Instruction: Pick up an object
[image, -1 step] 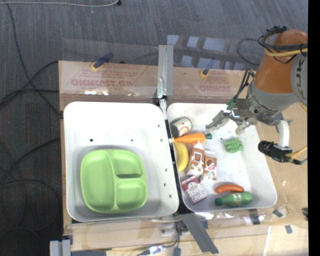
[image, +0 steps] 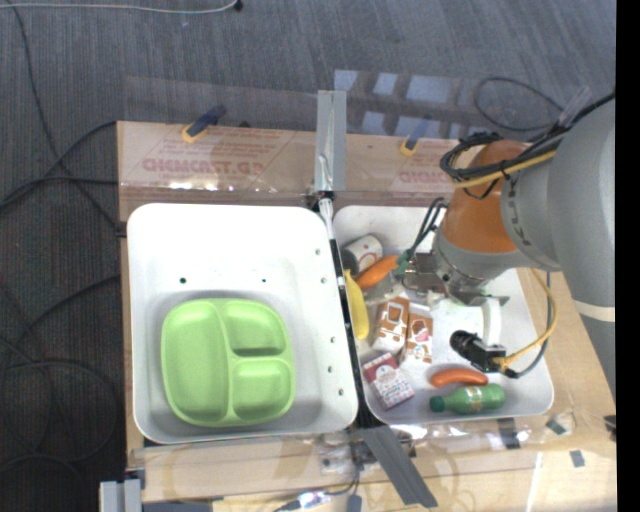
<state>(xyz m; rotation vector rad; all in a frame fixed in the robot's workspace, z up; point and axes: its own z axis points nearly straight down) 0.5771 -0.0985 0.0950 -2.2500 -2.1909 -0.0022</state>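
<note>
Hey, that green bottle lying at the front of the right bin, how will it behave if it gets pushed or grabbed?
The green bottle lies on its side, so a push would probably roll it. It looks like smooth plastic, likely light and somewhat slippery. The orange carrot-like toy beside it may get nudged.

Grey arm (image: 575, 190), orange wrist band (image: 482, 205), yellow and black cables (image: 545, 330).

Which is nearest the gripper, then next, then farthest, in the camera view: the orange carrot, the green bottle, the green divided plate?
1. Orange carrot, in the right bin, just left of the gripper.
2. Green bottle, at that bin's front edge.
3. Green divided plate, in the left bin.
</note>
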